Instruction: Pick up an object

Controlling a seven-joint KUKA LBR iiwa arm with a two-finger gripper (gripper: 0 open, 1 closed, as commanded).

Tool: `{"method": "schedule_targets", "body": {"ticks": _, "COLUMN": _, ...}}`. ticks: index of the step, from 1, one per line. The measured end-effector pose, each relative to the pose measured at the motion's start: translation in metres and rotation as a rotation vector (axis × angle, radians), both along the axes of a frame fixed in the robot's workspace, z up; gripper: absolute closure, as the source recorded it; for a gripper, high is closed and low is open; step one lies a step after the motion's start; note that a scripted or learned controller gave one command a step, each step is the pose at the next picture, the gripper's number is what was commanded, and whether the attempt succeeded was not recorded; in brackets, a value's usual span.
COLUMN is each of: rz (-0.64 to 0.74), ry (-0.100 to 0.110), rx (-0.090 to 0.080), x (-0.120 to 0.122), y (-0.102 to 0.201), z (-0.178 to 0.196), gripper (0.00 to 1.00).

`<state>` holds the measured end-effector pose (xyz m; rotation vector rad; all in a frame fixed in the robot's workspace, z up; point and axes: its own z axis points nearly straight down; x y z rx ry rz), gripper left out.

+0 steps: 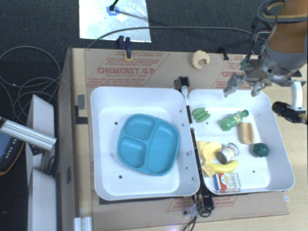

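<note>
Lying below claw (244, 86): green bottle (233, 121)

Your right bin (281, 174) holds the candidates: green pods (200, 114) at ten o'clock, a green bottle (233, 121) lying tilted near centre, a tan block (246, 132) beside it, a dark green ball (261, 150) at three, a can (228, 152) and banana (222, 167) at six.

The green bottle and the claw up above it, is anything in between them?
No. In the camera view, only bare white bin floor lies between the claw and the green bottle. The claw hovers over the bin's far edge, fingers spread.
</note>
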<state>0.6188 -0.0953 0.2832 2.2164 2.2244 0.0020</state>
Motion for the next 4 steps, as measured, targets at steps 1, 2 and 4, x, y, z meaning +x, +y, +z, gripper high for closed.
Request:
{"method": "schedule_targets", "body": {"ticks": 1, "rz": -0.003, "ry": 0.005, "rx": 0.000, "x": 0.011, "y": -0.029, "z": -0.117, "gripper": 0.00}}
{"method": "schedule_targets", "body": {"ticks": 2, "rz": -0.003, "ry": 0.002, "rx": -0.001, "x": 0.011, "y": -0.059, "z": -0.200, "gripper": 0.00}}
{"method": "schedule_targets", "body": {"ticks": 4, "rz": -0.001, "ry": -0.003, "rx": -0.001, "x": -0.017, "y": -0.063, "z": -0.188, "gripper": 1.00}}
